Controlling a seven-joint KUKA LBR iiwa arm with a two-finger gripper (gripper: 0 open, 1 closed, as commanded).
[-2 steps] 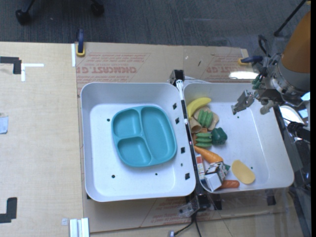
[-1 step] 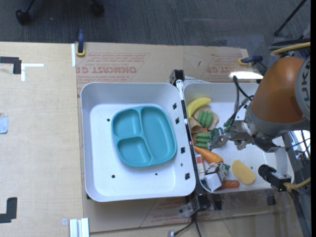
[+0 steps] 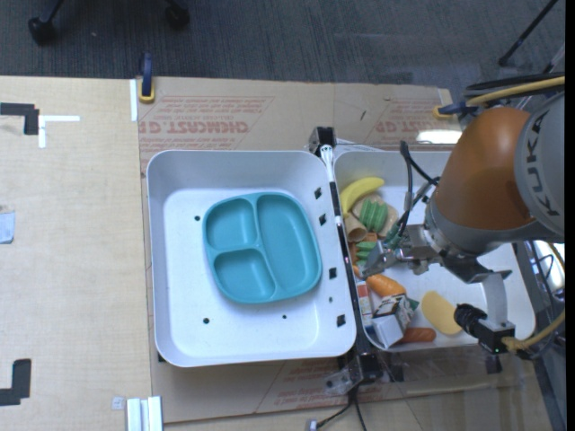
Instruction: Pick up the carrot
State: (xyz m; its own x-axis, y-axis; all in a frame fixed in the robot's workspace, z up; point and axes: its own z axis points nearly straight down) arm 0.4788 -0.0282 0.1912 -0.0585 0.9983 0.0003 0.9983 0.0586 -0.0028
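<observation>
- Two white bins side by side on surface (image 3: pixel 81 268); left bin (image 3: pixel 171 330) and right bin (image 3: pixel 355 160) touching along a shared edge.
- Left bin: teal tray (image 3: pixel 262 248) with three compartments, lying flat near middle, tilted slightly off square.
- Right bin: cluster of toy food along its left side.
- Banana (image 3: pixel 360 191) at far end of cluster, curved, yellow.
- Green item (image 3: pixel 374 214) just below banana; kind unclear.
- Carrot (image 3: pixel 386 285) orange, lying flat about mid-bin, just below and left of tool, pointing roughly left to right.
- Second orange-red item (image 3: pixel 419 335) lower in same bin, near front wall; small boxy item (image 3: pixel 386 317) with dark and white faces beside it.
- Pale yellow rounded piece (image 3: pixel 440 312) right of carrot, partly under arm.
- Arm (image 3: pixel 490 182) entering from right, orange band large in frame, covering much of right bin.
- Tool (image 3: pixel 388 255) low over cluster, just above carrot in frame; touching or apart not clear.
- Tool state: cannot tell; tips lost among clutter and wrist hardware.
- Nothing seen clamped in tool.
- Cardboard sheet (image 3: pixel 207 119) under bins, printed lettering upside down; yellow clamp (image 3: pixel 146 88) at its far left corner.
- Dark carpet (image 3: pixel 287 21) beyond surface.
</observation>
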